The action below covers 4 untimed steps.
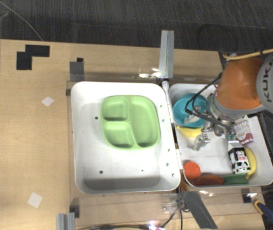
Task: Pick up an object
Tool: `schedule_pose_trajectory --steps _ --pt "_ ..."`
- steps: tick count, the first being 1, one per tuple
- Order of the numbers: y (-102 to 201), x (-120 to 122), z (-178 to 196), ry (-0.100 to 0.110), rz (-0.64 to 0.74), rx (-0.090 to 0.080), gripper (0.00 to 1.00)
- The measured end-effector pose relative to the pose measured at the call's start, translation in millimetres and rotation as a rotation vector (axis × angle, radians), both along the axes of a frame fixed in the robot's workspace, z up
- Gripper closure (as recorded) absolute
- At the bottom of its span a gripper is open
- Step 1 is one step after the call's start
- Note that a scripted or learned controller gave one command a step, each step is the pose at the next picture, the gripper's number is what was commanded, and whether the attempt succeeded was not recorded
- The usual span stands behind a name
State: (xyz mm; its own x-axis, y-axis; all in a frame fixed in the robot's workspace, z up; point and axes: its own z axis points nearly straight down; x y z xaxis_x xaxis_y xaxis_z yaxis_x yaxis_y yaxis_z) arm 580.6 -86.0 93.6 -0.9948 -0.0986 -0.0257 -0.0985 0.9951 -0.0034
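We see the two-finger metal gripper (203, 141) down inside the right white bin (266, 172), just above a yellow curved piece (191, 132) beside a blue round bowl (188, 110). Nothing sits between its fingers; how wide they are, we cannot tell.

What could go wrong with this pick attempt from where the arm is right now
The gripper hangs over a crowded right bin, so it may nudge the blue bowl or the yellow piece beside it rather than grasp cleanly. The banana and small carton sit tight together, so a grab there could slip.
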Motion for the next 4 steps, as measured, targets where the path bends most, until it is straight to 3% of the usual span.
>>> schedule_pose_trajectory --steps 1,2,3,4 --pt "3 21 -3 0.007 -0.157 0.003 0.00" --pt "3 10 -2 0.006 -0.298 0.008 0.00" --pt "4 16 14 -0.013 -0.292 0.008 1.00" --pt "33 23 116 0.010 -0.457 0.010 1.00"
